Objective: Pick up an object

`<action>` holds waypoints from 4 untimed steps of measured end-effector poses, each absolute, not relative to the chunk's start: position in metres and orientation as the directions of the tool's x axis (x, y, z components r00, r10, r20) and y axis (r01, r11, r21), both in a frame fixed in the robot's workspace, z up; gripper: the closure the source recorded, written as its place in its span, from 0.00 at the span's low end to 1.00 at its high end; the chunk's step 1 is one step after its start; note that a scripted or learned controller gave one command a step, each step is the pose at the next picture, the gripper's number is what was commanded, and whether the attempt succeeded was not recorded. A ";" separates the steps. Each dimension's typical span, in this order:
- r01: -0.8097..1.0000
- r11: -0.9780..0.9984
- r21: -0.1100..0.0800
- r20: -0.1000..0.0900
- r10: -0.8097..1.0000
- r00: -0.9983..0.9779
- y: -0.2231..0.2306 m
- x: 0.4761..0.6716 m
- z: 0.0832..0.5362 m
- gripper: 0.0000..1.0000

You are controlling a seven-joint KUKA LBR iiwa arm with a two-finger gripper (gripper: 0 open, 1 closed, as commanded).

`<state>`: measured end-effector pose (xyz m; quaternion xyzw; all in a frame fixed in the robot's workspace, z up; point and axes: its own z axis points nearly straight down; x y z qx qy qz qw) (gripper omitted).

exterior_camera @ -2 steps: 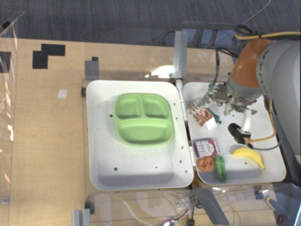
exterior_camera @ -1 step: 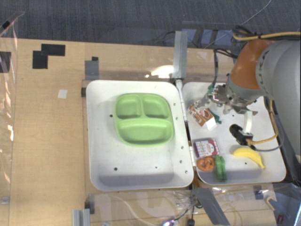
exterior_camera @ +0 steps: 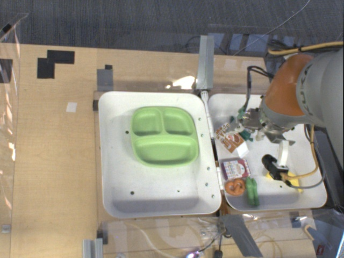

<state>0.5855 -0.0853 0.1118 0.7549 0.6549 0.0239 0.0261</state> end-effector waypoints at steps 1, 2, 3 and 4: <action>0.987 -0.136 0.082 0.010 0.991 0.135 -0.082 0.591 0.129 1.00; 0.844 -0.536 0.012 0.006 0.844 0.536 -0.092 0.588 0.090 1.00; 0.430 -0.903 0.007 0.014 0.430 0.903 -0.092 0.566 0.091 1.00; 0.207 -0.978 0.006 0.018 0.207 0.978 -0.109 0.496 0.092 1.00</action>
